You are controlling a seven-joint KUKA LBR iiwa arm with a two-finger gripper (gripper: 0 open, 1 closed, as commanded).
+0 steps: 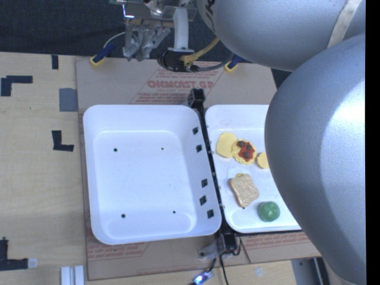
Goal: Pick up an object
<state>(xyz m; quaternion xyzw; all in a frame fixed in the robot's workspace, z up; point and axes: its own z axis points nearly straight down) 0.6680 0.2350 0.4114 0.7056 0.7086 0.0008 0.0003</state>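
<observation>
Up at the far edge of the bench, the gripper (pixel 142 43) is hanging above the cardboard sheet (pixel 178 88), well clear of both bins; whether it is open or shut I cannot tell from this slant, and nothing is showing in its grasp. Cables and a white cylinder are sitting just beside it.

Underneath, the wooden bench (pixel 35 159) is carrying black tape marks on its left side, and the cardboard sheet is lying beneath the two white bins. Behind the bench a dark cloth is filling the background.

Left bin (pixel 95 123) is lying beside the right bin (pixel 237 114), the two touching along a black clipped seam. In the right bin a yellow piece (pixel 225 145) is resting against a yellow and red item (pixel 244 152), possibly toy food. Another small yellow bit (pixel 262 160) is lying just beside them. Nearer the front a slice of toast (pixel 244 190) is lying flat, and a green ball (pixel 269 211) is sitting near the bin's front rim.

Grey arm (pixel 320 129) is looming across the right side, covering much of the right bin.
</observation>
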